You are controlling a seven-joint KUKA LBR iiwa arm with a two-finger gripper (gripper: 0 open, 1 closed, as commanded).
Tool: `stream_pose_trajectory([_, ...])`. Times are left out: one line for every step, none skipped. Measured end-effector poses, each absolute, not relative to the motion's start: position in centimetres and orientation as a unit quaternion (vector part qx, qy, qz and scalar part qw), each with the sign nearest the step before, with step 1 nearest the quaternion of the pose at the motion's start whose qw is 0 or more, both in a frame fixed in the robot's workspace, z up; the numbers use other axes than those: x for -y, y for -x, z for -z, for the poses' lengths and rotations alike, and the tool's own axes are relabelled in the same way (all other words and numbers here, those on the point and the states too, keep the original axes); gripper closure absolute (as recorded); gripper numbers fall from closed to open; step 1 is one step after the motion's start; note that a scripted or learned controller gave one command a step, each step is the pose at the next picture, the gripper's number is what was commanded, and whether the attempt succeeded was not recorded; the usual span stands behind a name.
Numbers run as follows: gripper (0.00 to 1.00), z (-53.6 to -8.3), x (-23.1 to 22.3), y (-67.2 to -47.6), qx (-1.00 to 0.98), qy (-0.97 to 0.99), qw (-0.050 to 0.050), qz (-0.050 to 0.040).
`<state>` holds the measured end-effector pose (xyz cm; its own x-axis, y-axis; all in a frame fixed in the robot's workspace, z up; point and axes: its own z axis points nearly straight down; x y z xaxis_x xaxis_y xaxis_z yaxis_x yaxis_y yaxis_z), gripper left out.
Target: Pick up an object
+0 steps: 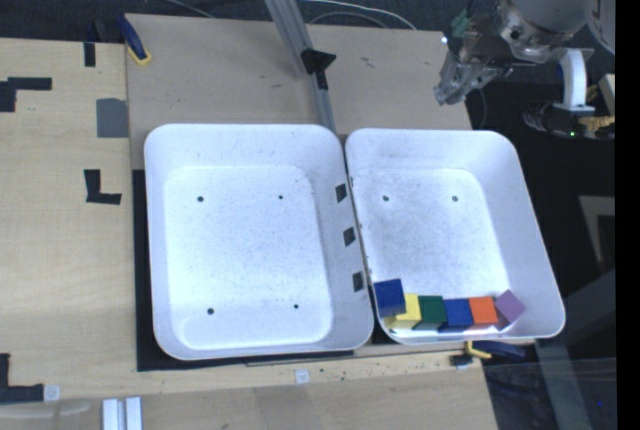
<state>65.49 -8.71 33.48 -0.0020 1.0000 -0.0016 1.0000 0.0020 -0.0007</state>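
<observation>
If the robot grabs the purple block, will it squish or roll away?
Probably neither. The purple block looks hard with flat faces, so it should slide, not roll. It lies against the bin wall beside the orange block, so gripping may be awkward.

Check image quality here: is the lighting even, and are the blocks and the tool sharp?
Camera view: lighting even and soft, white bins bright without harsh glare; coloured blocks in the right bin's near corner fairly crisp; the tool at upper right looks soft and slightly blurred.

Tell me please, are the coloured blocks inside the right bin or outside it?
Inside. The coloured blocks lie in a row against the near wall of the right bin, within its white rim.
</observation>
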Motion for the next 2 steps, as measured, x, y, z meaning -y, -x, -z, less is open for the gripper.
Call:
stream_pose_trajectory([0.0, -33.4, 8.7, -65.5, -0.708, -0.706, 0.0, 0.0015])
stream_pose_trajectory([0.0, -45.1, 9.2, -67.3, -0.708, -0.706, 0.004, -0.0026])
